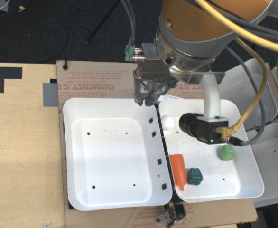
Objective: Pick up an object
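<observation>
Presumably hovering to line up a pick: gripper (150,95), clenched or released impossible to tell. Just beside: white ball (168,123). Well beyond: green ball (226,152).

The grey arm (191,42), banded in orange above the wrist, is seen reaching in from the right and angled downward, its two-finger gripper (146,99) pointed down. Nothing is seen held between the fingers.
</observation>
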